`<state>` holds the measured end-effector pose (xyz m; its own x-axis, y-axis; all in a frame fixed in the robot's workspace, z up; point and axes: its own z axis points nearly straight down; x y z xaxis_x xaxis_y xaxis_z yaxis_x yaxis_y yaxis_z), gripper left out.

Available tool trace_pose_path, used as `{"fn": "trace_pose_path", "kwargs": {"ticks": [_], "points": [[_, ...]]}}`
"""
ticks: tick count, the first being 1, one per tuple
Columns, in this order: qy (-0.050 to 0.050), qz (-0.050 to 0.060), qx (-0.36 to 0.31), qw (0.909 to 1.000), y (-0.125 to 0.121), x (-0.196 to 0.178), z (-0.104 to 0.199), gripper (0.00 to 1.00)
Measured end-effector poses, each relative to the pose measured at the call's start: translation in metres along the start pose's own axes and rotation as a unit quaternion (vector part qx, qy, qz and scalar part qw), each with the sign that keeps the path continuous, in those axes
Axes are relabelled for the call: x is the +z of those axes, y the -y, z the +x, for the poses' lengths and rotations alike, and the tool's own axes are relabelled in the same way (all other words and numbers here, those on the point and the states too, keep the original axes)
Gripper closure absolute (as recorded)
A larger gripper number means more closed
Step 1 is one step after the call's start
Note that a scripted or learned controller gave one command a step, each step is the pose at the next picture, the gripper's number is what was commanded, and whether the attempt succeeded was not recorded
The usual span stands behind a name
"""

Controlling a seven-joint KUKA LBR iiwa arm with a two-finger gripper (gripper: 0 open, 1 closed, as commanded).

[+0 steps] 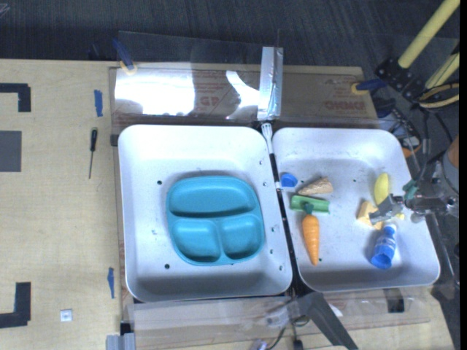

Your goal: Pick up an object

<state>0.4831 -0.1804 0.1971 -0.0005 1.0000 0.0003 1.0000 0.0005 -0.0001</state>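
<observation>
The right bin (343,148) holds several toys. An orange carrot (311,238) with a green top (309,204) lies left of centre, below a tan bread wedge (315,188) and a small blue piece (288,181). Near the right wall are a yellow banana-like piece (381,187), a yellow-orange wedge (363,211) and a blue bottle (384,247). My gripper (389,208) reaches in from the right and hangs low between the banana piece and the bottle, right beside the yellow-orange wedge. I see nothing lifted off the bin floor.
The left bin (139,159) holds a blue divided plate (214,219). A clear panel (190,90) with a metal post (270,79) stands behind the bins. Cables and a yellow pole (430,24) crowd the far right. A screwdriver (93,148) lies on the bench at left.
</observation>
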Motion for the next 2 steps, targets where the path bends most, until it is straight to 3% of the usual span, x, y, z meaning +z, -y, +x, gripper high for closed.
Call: {"fn": "trace_pose_path", "kwargs": {"ticks": [1, 2], "points": [[0.001, -0.002, -0.03, 0.9996, 0.0012, 0.1011, -0.0063, 0.0], [0.001, -0.003, -0.028, 0.9996, 0.0009, 0.0913, -0.0066, 1.0]]}}
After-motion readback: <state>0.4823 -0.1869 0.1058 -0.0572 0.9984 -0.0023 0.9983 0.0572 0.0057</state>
